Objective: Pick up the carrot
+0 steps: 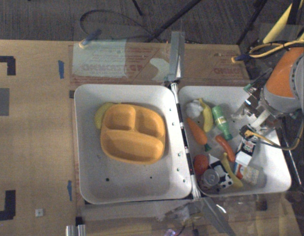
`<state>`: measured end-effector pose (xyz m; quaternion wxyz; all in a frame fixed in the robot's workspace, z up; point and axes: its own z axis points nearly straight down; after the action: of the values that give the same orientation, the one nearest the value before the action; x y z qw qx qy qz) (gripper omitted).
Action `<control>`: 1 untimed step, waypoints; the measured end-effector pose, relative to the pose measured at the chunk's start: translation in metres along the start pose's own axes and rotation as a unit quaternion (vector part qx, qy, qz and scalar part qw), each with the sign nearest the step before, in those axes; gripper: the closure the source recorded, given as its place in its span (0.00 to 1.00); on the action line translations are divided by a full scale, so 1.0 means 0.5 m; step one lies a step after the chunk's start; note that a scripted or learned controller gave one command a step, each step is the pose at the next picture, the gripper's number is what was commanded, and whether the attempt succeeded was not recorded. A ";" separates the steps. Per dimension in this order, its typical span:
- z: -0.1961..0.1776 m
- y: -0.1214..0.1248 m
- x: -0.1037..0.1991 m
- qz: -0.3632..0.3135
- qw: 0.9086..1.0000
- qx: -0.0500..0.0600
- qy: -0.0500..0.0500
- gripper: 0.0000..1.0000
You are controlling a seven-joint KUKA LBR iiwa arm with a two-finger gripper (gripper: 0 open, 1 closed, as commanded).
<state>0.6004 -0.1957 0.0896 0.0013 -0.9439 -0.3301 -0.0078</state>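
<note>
The carrot (197,132) is orange with a green stub at its lower end. It lies slanted in the left part of the right bin (277,168), close to the divider between the bins. My gripper (251,124) hangs over the right half of that bin, well to the right of the carrot and apart from it. A green bottle (222,122) and a small red pepper (225,147) lie between the two. Nothing visibly touches the carrot.
A banana (207,114) and a white bulb (194,108) sit just above the carrot, with a red tomato (201,162) and a tin can (209,178) below it. A small carton (244,154) lies under the gripper. The left bin (88,146) holds an orange divided plate (133,132).
</note>
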 end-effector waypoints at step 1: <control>0.007 -0.010 -0.019 0.202 0.979 -0.001 -0.007 0.00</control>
<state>0.5900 -0.1977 0.0859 -0.0005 -0.9912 -0.1325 -0.0010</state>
